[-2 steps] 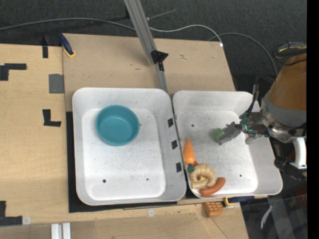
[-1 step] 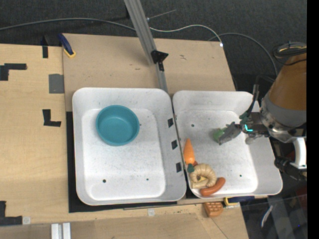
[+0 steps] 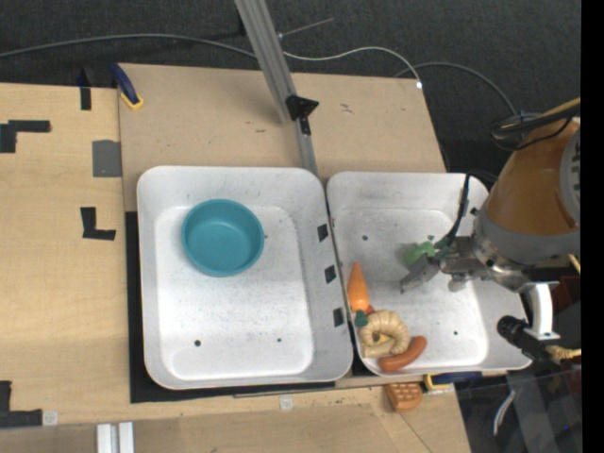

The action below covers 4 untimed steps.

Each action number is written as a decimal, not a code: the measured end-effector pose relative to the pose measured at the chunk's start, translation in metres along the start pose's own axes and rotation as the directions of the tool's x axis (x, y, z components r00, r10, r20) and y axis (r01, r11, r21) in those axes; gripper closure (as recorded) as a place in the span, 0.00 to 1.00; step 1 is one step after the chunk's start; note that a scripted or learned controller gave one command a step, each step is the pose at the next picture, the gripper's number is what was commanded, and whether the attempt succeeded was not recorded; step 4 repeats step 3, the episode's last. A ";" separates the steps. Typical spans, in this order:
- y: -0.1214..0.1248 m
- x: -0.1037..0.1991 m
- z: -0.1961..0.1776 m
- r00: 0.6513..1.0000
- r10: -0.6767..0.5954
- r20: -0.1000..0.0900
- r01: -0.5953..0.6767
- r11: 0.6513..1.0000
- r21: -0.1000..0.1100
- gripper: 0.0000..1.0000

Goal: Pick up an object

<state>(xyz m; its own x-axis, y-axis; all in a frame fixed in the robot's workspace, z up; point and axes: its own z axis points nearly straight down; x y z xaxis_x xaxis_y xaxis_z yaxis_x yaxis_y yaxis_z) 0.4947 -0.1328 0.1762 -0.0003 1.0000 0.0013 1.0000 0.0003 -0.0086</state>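
Green toy, small and leafy-looking, sits in the right bin, upper-middle of the floor. It's touching or just off my gripper on the far-left side, i.e. right at the tips. My fingers point left and a bit down across the bin; whether the green thing is actually between them or just beside them, can't tell, and can't tell if I'm clenched or released either, too blurred.

Key relation as I judge it: green piece lies just above the fingertip line, so a small shift toward the bin's back wall would centre it.

Further out, near the bin's front-left: carrot, long axis running front-to-back, then a pretzel-like bread piece and a sausage touching it. All well clear of my tips. Left bin holds a teal bowl.
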 end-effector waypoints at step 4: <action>-0.003 0.005 0.077 1.000 -0.001 0.000 0.001 1.000 -0.006 1.00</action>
